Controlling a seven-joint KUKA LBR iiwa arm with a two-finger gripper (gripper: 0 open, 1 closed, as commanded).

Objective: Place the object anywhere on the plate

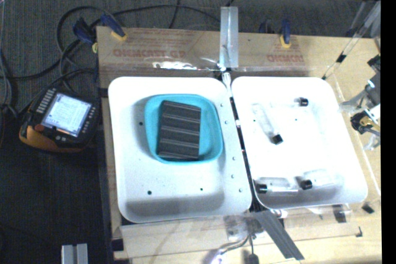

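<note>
Object (180,130) | dark ribbed block | lying flat on plate (213,133)

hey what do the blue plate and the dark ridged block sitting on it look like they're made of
The blue plate looks like moulded plastic: uniform turquoise colour, soft rounded rim, slight sheen. The dark ridged block seems to be matte rubber or foam, possibly plastic: dull charcoal surface, no glare, evenly spaced ribs. The look leaves that one open.

The wooden bench (185,51) carries two white bins (124,151) (346,151) lying side by side.
</note>
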